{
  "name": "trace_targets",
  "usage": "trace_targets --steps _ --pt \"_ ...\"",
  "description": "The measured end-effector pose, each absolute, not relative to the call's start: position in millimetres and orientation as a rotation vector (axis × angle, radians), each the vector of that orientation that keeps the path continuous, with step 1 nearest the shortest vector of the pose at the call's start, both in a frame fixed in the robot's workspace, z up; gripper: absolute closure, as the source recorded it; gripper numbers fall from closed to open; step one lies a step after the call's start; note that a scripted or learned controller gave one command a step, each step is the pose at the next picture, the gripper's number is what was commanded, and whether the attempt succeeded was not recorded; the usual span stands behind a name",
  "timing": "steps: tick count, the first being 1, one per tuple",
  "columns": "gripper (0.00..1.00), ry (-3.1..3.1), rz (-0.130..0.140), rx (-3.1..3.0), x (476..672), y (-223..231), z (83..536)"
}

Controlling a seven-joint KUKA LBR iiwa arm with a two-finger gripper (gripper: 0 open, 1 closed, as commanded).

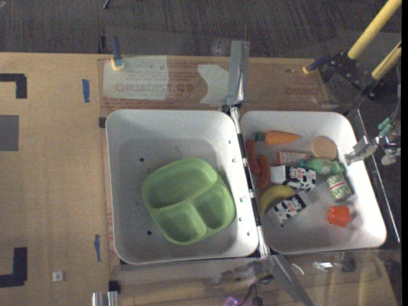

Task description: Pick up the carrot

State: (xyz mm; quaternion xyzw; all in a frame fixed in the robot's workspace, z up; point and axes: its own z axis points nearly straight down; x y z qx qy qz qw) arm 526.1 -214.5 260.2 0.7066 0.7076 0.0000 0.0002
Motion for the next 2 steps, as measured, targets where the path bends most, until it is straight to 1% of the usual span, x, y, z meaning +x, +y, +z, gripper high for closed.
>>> trace_targets --steps 1,2 --pt "0.0 2.069 0.012 2.348 573.8 -134.8 121.9" --pt "0.0 2.296 0.002 2.142 539.6 -103.5 109.5"
